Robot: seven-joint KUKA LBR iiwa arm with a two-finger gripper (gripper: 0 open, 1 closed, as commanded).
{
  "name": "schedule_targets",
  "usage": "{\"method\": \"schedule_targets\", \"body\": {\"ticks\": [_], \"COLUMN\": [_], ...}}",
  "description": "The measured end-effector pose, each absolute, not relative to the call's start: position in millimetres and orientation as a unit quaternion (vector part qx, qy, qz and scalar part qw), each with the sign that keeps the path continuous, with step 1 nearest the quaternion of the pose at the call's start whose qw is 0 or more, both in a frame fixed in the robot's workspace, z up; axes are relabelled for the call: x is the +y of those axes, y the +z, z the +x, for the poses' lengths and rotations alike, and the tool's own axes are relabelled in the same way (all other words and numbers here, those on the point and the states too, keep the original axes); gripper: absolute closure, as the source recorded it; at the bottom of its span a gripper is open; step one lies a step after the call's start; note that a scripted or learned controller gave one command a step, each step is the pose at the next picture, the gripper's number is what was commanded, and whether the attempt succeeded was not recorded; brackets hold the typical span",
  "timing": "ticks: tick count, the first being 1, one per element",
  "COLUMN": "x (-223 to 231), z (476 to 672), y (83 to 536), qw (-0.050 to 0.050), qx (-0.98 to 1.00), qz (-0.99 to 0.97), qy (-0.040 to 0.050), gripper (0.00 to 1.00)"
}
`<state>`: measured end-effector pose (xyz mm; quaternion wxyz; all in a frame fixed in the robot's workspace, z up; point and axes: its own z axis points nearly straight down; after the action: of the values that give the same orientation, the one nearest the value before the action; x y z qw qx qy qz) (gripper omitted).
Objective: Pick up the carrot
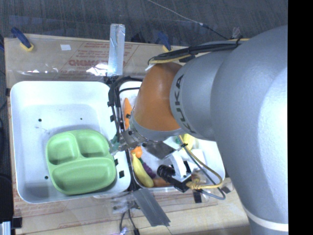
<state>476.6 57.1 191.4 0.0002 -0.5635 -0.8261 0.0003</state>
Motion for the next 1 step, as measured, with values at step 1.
{"method": "schedule_targets", "body": {"ticks": [1], "x": [52.3], "z": [496.9], "y": [230.4], "qw": [0.001], "qx": [-0.728], "qz": [-0.685], "qy": [0.0011], "gripper": [1.0]}}
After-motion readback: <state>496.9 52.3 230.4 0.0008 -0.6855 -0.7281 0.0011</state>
